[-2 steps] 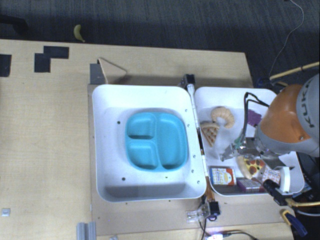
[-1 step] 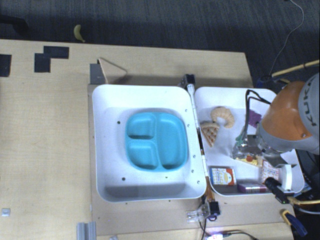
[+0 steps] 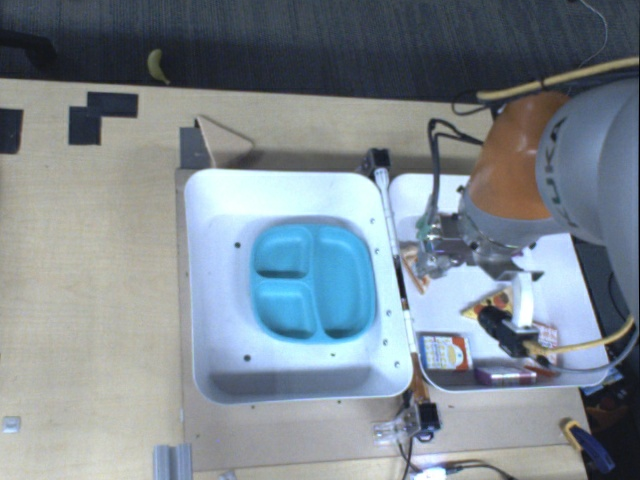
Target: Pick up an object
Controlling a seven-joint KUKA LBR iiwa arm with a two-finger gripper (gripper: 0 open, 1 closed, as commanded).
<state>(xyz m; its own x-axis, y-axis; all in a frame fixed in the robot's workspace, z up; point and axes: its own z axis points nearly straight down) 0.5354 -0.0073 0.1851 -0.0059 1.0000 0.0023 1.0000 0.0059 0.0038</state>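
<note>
Nothing lifted yet: gripper (image 3: 437,252) low over the left part of the right bin (image 3: 575,268), its hold impossible to tell, loose objects (image 3: 505,318) lying in that bin, the blue tray (image 3: 310,280) resting in the left bin (image 3: 215,268).

a robotics lab or test cell, not a home. a plain pale wooden bench (image 3: 90,298) carries two shallow white bins side by side, the left bin (image 3: 215,298) and the right bin (image 3: 575,268), fixed in place with metal brackets (image 3: 195,148). black tape marks (image 3: 100,116) sit on the bench top. a big grey industrial arm (image 3: 590,158) with an orange band (image 3: 515,163) reaches in from the right, with loose cables (image 3: 440,158) running along it and more wires (image 3: 440,463) at the bench's front edge. dark carpet (image 3: 300,18) covers the floor beyond the bench, with small bits of stray clutter (image 3: 158,65) lying on it.
</note>
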